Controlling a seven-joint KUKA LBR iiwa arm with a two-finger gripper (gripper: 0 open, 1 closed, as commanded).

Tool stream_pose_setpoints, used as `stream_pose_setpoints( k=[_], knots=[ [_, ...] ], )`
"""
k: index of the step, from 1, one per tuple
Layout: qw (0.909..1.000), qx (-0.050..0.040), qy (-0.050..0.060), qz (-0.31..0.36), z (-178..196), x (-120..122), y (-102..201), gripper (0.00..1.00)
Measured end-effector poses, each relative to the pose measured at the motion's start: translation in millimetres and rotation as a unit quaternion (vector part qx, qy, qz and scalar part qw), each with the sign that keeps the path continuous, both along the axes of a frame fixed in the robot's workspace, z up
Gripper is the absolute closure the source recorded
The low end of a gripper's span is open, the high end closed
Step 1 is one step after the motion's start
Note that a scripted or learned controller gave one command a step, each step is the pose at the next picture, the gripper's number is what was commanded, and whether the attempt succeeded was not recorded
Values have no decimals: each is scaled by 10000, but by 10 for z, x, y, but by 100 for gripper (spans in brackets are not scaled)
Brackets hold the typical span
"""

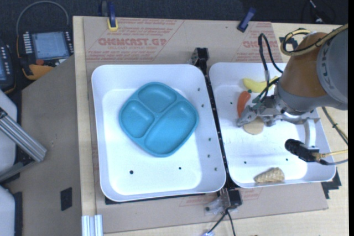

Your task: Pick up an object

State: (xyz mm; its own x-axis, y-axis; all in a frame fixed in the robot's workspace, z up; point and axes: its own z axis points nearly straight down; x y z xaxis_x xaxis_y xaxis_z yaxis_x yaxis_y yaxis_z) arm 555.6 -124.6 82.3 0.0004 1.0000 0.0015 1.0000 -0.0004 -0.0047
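Two shallow white plastic bins side by side on a plywood bench. In the left bin (110, 174), a blue plastic plate with three compartments (159, 118), lying near the middle, well apart from the arm. In the right bin (249, 152), four small items: a yellow curved piece like a toy banana (253, 84) near the far wall, an orange-red carrot-shaped piece (243, 102) just beside it, a pale beige rounded lump (254, 128) below the carrot, and a tan crusty piece like bread (269, 176) near the front wall, well apart from the others.

Grey arm with orange band reaching in from the right, two-finger gripper (250, 116) low over the right bin, between the carrot-shaped piece and the beige lump, close to or touching both. Impossible to tell from this slant whether the pincer is apart or together; nothing visibly clamped between its tips.

Judged progress: approach made, grasp not yet confirmed, nothing raised off the bin floor. Left to do: closing on one item, likely the beige lump or the carrot piece, then lifting it clear. Risk of a nudge or a slip given the crowding there.
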Motion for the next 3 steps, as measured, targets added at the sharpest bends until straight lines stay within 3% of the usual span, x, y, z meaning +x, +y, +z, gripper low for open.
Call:
stream_pose_setpoints(
  k=[1, 3],
  knots=[
    [10000, -10, -27, 0, 125, 11, -4, 100],
    [10000, -18, -61, 6, 1348, 61, -30, 100]
  ],
)
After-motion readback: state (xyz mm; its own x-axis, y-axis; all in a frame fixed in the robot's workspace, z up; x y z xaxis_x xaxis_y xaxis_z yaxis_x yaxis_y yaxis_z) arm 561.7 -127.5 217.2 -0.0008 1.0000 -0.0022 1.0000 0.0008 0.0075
